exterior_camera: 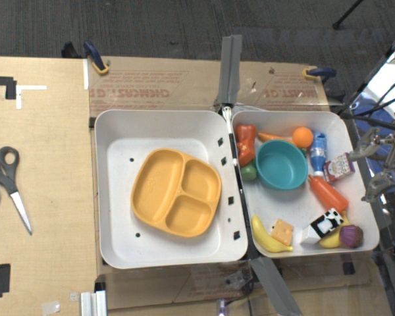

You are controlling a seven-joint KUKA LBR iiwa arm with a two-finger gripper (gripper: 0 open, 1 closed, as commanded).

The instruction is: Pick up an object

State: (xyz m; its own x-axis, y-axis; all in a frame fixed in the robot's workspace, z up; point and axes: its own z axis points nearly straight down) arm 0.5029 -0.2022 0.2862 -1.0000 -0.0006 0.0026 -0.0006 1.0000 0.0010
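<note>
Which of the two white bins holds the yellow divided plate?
The left bin. The yellow divided plate lies alone in it, while the right bin holds the teal bowl and toy foods.

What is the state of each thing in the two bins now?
Yellow divided plate: flat in left bin, nothing on it.
Teal bowl: upright in right bin, nothing inside.
Banana: lying by the front wall.
Carrot: lying at a slant.
Orange: resting behind the bowl.

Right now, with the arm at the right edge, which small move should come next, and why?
Probably swing the tool left over the right white bin, toward the orange carrot-shaped toy: the tool sits outside the rim, and that toy lies nearest.
</note>
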